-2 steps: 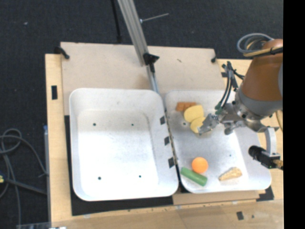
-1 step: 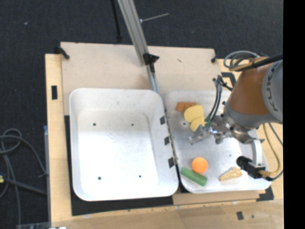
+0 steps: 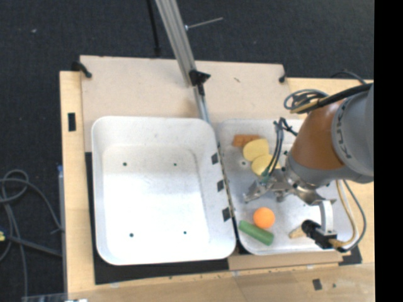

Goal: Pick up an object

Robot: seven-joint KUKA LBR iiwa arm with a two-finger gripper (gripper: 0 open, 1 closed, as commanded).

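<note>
- Bench (image 3: 157, 80): pale wooden board carrying two shallow white bins side by side, over dark carpet.
- Nearest edge of the right white plastic bin (image 3: 277, 247): a green cylindrical stick (image 3: 255, 232) lies at a slant by the bin's front left corner; a small tan piece (image 3: 296, 233) sits further right, just beside a black fitting on the arm's cabling.
- Small orange ball (image 3: 264, 217): rests on the bin floor just above the green stick, close to it; whether they touch cannot be told.
- End effector (image 3: 267, 189): metallic fingers low over the middle of the right bin, just above the orange ball in the picture and apart from it. Nothing visible between the fingers; how wide they stand cannot be told from this angle.
- Grey arm with orange-brown band (image 3: 318, 143): enters from the right, covering the bin's right half.
- Two pale yellow rounded pieces (image 3: 257, 156): one behind the other, beyond the end effector; a dark cable crosses in front of them.
- Orange-brown flat piece (image 3: 244, 141): at the bin's far side, touching the farther yellow piece.
- Left white plastic bin (image 3: 101, 187): well apart from the arm.
- Slanted aluminium rail (image 3: 176, 30): rises from behind the bins.
</note>
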